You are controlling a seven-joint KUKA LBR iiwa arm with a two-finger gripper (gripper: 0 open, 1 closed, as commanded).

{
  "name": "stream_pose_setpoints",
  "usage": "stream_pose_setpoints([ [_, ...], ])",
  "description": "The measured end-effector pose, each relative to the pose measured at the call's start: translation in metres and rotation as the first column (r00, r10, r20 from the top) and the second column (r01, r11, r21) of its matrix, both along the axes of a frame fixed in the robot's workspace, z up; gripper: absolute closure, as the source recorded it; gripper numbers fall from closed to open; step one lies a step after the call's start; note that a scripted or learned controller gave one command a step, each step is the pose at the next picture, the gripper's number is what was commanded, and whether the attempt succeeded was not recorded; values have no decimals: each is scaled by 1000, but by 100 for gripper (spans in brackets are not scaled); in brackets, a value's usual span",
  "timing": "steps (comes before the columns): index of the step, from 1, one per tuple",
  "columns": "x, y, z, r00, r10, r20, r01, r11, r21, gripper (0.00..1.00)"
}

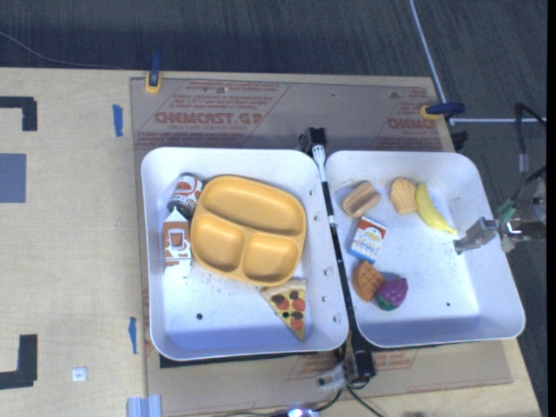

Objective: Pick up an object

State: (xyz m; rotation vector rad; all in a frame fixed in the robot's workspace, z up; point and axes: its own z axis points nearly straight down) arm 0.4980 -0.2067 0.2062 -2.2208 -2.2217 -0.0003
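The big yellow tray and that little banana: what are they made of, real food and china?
The tray looks like moulded plastic: one even yellow, matte with soft sheen, rounded compartment ridges. The banana seems a plastic toy too: smooth, uniformly bright yellow, unblemished. Neither can be confirmed by sight.

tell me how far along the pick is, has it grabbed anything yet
Nothing looks picked: the banana, small carton and grapes lie in the right bin. The gripper is at that bin's right edge. Reaching, grasping and lifting remain.
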Motion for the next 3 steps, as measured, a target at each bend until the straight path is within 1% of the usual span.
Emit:
stream_pose_setpoints([
  [1,-17,8,-111,1000,0,2,0,1000,-1,0],
  [2,-16,50,-117,1000,-4,14,4,1000,-11,0],
  [3,-14,110,-116,1000,-2,18,2,1000,-10,0],
])
